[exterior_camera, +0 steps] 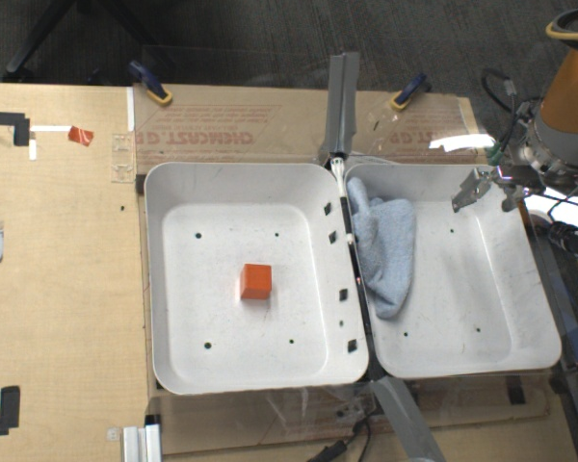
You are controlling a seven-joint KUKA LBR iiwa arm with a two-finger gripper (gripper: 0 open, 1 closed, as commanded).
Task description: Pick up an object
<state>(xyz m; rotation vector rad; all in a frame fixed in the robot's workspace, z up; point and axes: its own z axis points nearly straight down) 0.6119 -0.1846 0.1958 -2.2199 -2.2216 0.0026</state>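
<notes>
Hovering at 2 o'clock over the right bin (520,354), gripper (488,189) holds nothing; can't tell its state. Cube (256,281) sits mid left bin (173,354): rigid, light, pinch flat sides. Towel (385,248) at right bin's 9 o'clock: soft, bunch-grab.

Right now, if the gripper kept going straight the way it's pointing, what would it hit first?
The gripper seems to point down and leftward, so it would probably meet the right bin's bare floor first, short of the blue-grey cloth. Depth is unclear.
</notes>
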